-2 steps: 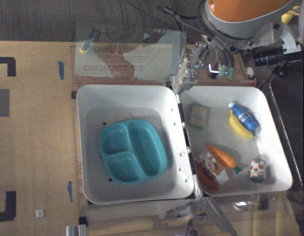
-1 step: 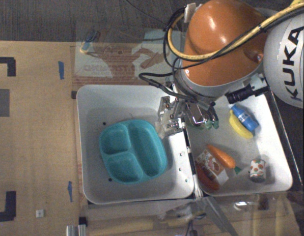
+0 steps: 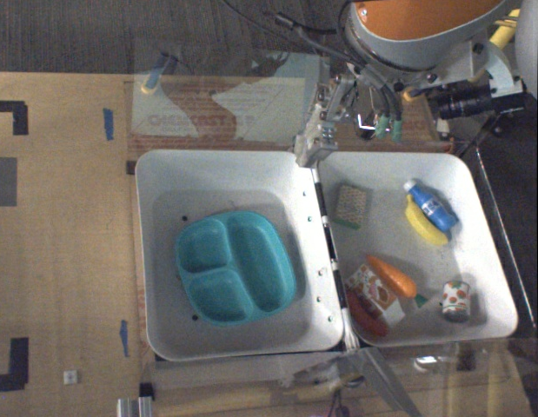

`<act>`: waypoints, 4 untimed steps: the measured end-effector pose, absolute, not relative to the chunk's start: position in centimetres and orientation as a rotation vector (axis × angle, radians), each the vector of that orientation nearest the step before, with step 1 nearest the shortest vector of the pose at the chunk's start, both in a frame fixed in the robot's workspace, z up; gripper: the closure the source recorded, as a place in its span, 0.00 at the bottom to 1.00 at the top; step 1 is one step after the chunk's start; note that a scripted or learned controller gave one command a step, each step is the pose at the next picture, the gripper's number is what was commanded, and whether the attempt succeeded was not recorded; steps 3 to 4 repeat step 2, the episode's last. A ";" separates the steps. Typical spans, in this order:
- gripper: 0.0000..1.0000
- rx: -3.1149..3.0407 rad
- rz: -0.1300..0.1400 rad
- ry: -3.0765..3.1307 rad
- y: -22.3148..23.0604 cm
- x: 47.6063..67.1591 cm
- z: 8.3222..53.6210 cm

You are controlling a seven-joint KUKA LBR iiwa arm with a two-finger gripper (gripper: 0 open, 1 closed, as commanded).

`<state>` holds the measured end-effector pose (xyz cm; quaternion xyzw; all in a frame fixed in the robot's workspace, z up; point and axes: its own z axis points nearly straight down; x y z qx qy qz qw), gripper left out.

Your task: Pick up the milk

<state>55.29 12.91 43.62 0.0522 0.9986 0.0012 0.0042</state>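
Two shallow white bins sit side by side on the counter [image 3: 69, 233]. Left bin [image 3: 156, 181]: one teal divided plate [image 3: 235, 268], three compartments, lying flat near the bin's centre. Right bin [image 3: 490, 259]: a milk carton [image 3: 375, 292], white with red print, lying tilted in the lower left part of the bin; an orange carrot [image 3: 393, 276] resting across the carton's upper right edge and touching it; a dark red item [image 3: 366, 318] just below the carton, partly hidden and hard to name; a small white can with red markings [image 3: 455, 301], upright, in the lower right corner; a blue bottle with a white cap [image 3: 429, 206] lying on a yellow banana [image 3: 422, 228] in the upper right; a greenish square sponge [image 3: 351, 205] in the upper left. Arm: grey with an orange band [image 3: 425, 3], at the upper right of the frame. Hand [image 3: 314, 148]: hanging above the bins' shared top edge, at upper centre, well apart from the milk carton; whether its fingers are spread or closed cannot be told, and nothing is seen between them.
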 end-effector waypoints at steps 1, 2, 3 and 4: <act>1.00 0.164 0.008 3.121 13.0 55.5 44.8; 1.00 -0.156 0.002 3.137 16.3 50.2 41.0; 1.00 -0.156 0.002 3.137 16.3 50.2 41.0; 1.00 -0.156 0.002 3.137 16.3 50.2 41.0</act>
